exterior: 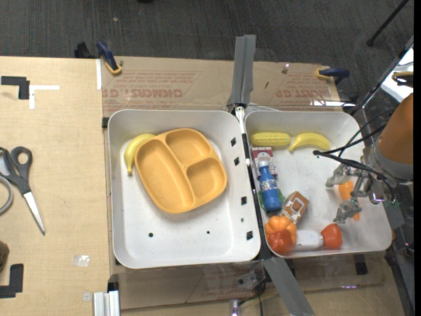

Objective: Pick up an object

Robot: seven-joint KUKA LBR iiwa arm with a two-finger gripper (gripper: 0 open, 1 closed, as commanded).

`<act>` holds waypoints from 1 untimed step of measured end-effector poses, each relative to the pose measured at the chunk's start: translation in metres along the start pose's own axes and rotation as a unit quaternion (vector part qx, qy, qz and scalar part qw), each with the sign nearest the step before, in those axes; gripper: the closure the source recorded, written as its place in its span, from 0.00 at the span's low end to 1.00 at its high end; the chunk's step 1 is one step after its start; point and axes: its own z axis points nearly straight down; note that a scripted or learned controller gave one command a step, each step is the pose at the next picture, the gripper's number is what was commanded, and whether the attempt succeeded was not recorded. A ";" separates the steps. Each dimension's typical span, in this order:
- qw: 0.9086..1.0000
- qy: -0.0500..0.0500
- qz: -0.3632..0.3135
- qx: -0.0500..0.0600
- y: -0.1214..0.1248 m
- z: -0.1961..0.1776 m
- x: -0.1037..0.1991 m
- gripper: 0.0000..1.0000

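Gripper hangs at three o'clock in the right bin, over an orange piece. We cannot tell its grasp.

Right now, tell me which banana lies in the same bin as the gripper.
The banana beside the corn cob, at the back of the right bin, where the gripper is. The other banana lies under the orange plate.
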 end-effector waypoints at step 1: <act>1.000 -0.002 -0.002 0.001 0.001 -0.010 -0.002 1.00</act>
